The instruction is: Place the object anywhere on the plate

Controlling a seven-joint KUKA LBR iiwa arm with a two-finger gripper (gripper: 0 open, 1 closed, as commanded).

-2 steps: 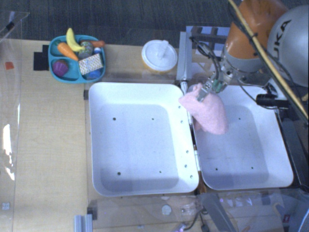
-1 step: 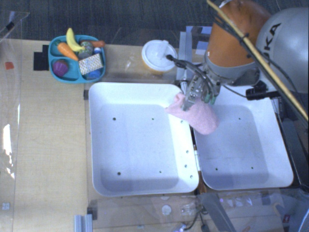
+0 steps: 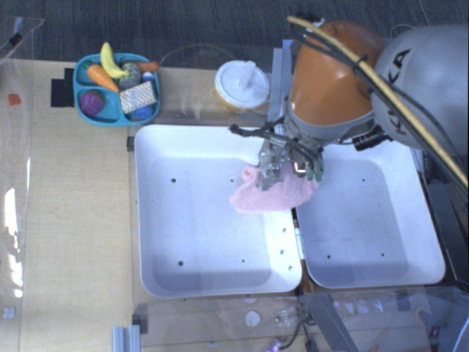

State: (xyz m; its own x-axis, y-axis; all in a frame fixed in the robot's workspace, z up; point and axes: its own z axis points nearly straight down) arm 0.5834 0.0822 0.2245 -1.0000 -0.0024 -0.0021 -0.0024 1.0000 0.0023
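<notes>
Pink plate (image 3: 270, 194) is seen straddling the ridge between both bins, gripper (image 3: 282, 169) directly above it, finger state cannot be told, so any release should be kept low and centred.

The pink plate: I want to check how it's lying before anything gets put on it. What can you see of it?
The pink plate is a pale pink, flat, roundish piece that looks like smooth plastic. It lies at the right side of the left bin, with its right edge reaching over the seam toward the right bin. The gripper is directly above its upper part and hides that part, so contact cannot be judged. Nothing lies on the visible part.
</notes>
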